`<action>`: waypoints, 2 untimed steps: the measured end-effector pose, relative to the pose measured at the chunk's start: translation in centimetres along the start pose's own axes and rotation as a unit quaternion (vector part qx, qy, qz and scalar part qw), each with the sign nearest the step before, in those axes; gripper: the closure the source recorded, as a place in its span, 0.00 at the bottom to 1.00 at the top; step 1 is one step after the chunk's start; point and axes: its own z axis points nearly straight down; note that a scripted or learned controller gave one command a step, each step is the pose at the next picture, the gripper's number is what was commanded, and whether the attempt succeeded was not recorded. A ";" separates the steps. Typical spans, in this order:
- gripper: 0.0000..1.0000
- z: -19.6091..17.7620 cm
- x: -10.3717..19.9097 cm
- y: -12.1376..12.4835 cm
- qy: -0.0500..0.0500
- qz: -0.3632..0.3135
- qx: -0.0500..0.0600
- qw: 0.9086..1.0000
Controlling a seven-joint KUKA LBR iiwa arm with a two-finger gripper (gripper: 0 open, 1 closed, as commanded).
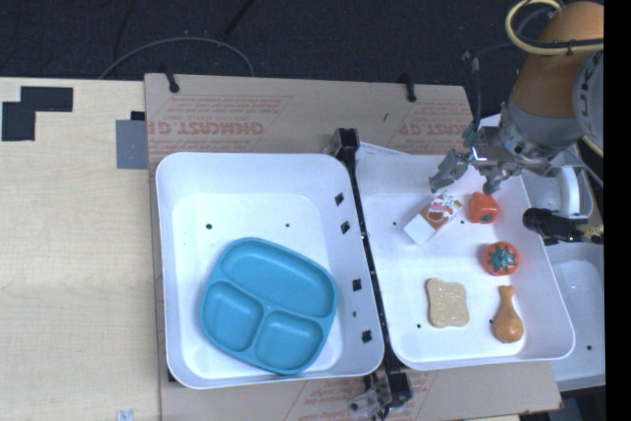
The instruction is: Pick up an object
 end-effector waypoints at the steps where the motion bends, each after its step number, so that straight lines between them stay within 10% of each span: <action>1: 0.00 4.7 0.4 0.9 0.000 -0.002 0.000 1.000; 2: 0.00 9.9 0.5 0.9 0.000 -0.002 0.001 1.000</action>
